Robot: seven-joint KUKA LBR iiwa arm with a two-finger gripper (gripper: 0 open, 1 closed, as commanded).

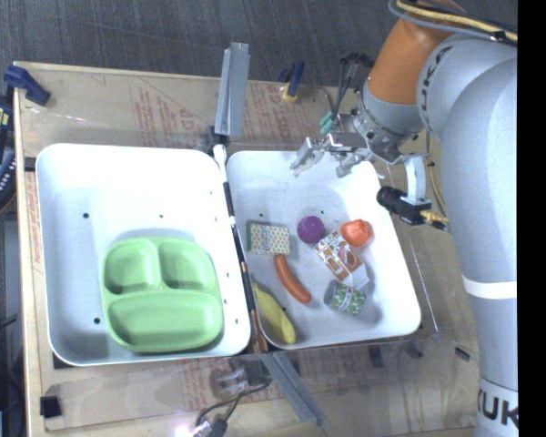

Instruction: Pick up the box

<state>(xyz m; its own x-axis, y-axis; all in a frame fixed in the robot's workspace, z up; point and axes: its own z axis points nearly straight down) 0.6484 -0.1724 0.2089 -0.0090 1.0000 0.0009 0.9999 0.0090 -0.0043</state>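
Note:
A small flat box [269,238] with a green and white pattern lies near the left wall of the right bin [255,176]. A red and white carton [339,255] lies further right, among other items. My gripper [326,159] hangs over the far end of the right bin, well above and behind both. Its fingers [302,159] are spread open with nothing between them.
In the right bin also lie a purple ball [311,228], an orange-red fruit [357,233], a sausage [291,279], a banana [275,315] and a green can [346,297]. The left bin [73,189] holds a green divided tray [162,292].

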